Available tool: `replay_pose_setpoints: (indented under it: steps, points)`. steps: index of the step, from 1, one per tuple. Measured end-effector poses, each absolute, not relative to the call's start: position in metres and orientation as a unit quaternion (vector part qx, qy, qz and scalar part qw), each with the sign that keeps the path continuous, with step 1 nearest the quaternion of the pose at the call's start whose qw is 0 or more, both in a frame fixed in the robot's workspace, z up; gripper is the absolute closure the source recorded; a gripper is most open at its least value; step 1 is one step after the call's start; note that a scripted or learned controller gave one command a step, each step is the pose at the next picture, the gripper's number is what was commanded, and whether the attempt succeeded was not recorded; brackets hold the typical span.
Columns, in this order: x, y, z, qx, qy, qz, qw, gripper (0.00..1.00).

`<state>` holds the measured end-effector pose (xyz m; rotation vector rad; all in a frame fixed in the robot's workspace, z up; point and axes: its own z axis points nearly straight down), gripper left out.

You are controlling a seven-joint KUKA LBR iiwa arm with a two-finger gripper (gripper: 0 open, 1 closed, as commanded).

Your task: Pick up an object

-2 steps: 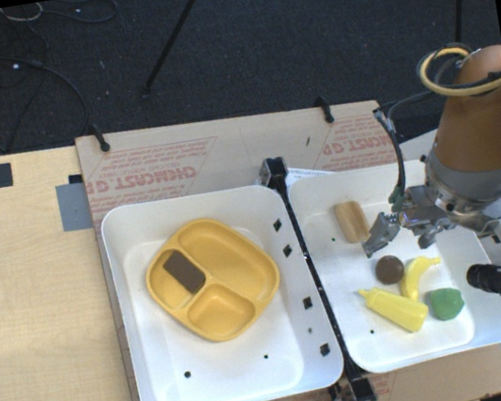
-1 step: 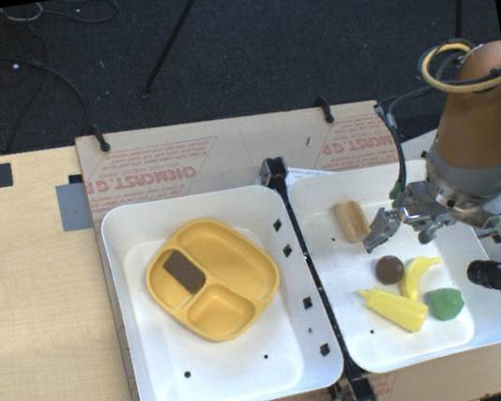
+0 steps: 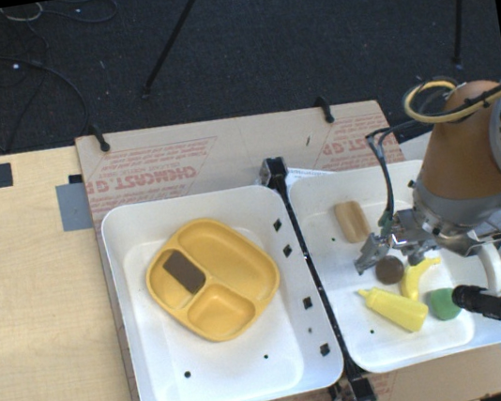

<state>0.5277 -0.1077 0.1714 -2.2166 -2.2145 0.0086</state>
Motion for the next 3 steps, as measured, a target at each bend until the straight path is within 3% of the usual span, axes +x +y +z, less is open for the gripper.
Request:
replay_pose_setpoints:
  steps: [1, 2, 3]
  points:
    - [0.531, -0.106, 0.108, -0.707, -0.707, 0.0021, 0.004, 0.0]
    - [0.53, -0.105, 0.086, -0.707, -0.707, 0.0015, 0.003, 0.0]
    - [0.531, -0.106, 0.098, -0.709, -0.706, 0.0011, 0.002, 1.0]
